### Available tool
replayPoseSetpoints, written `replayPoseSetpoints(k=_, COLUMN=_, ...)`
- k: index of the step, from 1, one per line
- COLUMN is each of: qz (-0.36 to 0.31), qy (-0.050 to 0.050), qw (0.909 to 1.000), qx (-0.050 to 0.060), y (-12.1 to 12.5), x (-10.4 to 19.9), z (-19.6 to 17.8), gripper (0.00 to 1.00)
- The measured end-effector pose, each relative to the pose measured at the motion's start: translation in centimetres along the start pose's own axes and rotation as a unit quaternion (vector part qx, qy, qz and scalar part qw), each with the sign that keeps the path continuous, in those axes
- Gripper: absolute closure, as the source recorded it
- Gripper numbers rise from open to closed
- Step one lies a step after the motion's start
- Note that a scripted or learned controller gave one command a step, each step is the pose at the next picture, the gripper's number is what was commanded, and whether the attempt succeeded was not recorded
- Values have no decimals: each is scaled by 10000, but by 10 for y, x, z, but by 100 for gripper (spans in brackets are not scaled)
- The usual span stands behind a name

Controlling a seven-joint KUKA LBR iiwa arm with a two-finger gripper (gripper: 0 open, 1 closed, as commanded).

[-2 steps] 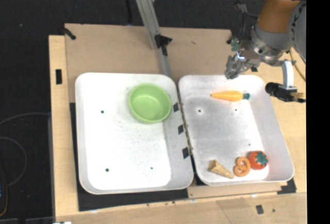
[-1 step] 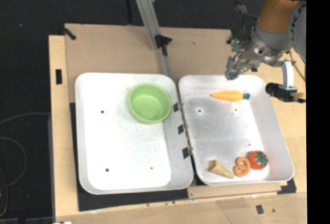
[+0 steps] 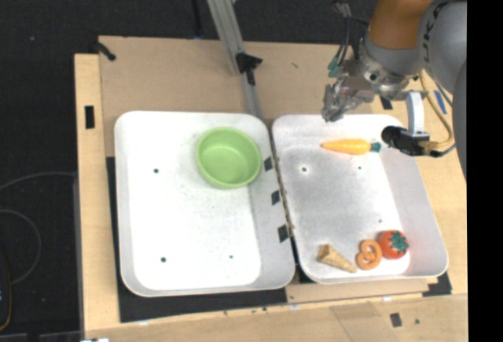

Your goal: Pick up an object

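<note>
The claw [image 3: 336,108] is hanging over the far edge of the right bin [image 3: 346,199], at its upper rim, and whether it is released or clenched cannot be told from this angle. Nothing is showing between its tips. Just below it, slightly toward the right, a carrot [image 3: 346,146] is lying inside the right bin near the far wall — one carrot, its long axis running almost level across the view, orange tip pointing left and green stub pointing right.

Farther out, at the near right corner of the same bin, three small things are sitting close together: one tomato [image 3: 393,244], one orange pretzel [image 3: 368,255] touching it, and one tan wedge [image 3: 335,258] just beside that. In the left bin [image 3: 181,254], one green bowl [image 3: 228,157] is resting upright near the far side. Both bins — two in all — are sitting side by side on the bench [image 3: 157,73].
</note>
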State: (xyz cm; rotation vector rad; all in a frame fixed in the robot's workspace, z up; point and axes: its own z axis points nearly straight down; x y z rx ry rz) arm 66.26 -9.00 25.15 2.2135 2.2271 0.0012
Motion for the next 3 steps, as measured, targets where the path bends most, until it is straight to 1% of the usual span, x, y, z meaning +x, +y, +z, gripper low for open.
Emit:
replayPoseSetpoints(k=1, qz=3, qy=2, qw=10000, qx=13, y=-8, x=49, z=12, gripper=100)
replayPoseSetpoints(k=3, qz=-12, qy=12, qw=10000, qx=-5, y=-15, x=156, z=-5, gripper=100)
